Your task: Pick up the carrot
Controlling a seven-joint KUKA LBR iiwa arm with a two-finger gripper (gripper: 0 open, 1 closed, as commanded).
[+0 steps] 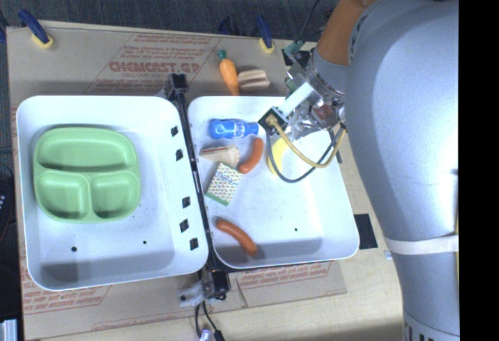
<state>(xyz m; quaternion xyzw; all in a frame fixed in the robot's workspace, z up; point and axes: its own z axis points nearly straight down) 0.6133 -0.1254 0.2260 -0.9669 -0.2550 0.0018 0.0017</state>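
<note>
Tool [290, 122] hangs over the far right part of the right bin [300, 203], honestly can't tell if it's spread or pinched.
Carrot [228, 74] lies on the worktop [140, 58] just past that bin's far rim, right beside a bun [253, 80]. Inside the bin there's a blue bottle [231, 129] and a checked packet [224, 183]. A green tray [87, 173] sits in the left bin [117, 250].

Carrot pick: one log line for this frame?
carrot: on cardboard behind right bin, outside it | gripper: over right bin's far side, apart from carrot | pick: not yet done
</note>
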